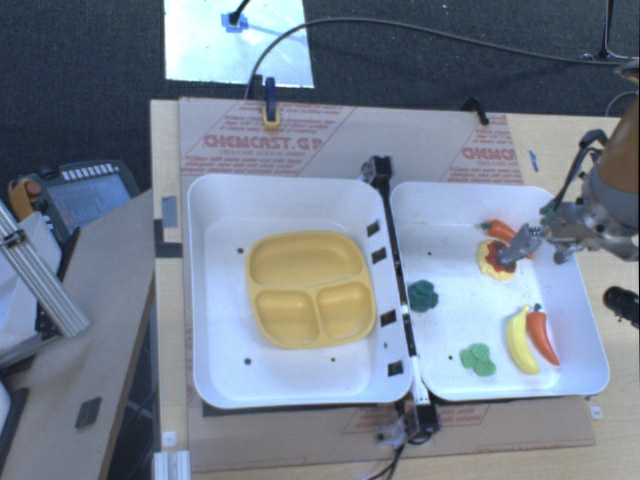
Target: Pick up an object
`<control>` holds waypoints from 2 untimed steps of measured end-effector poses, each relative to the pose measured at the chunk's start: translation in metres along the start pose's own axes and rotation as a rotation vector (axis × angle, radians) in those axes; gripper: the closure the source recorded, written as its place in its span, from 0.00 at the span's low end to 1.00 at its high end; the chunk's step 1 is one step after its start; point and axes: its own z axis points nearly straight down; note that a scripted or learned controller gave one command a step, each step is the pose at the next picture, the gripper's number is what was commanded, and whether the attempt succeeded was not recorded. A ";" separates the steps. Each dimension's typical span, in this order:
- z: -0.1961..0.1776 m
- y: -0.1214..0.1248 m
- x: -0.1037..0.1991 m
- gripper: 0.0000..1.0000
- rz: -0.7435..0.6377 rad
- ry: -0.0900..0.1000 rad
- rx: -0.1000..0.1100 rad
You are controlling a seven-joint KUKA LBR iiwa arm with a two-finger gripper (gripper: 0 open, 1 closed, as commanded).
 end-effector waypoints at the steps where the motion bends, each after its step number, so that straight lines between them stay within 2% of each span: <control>1: -0.008 0.003 0.001 0.00 -0.003 -0.003 -0.013; 2: 0.034 0.002 0.001 0.00 -0.002 -0.002 -0.011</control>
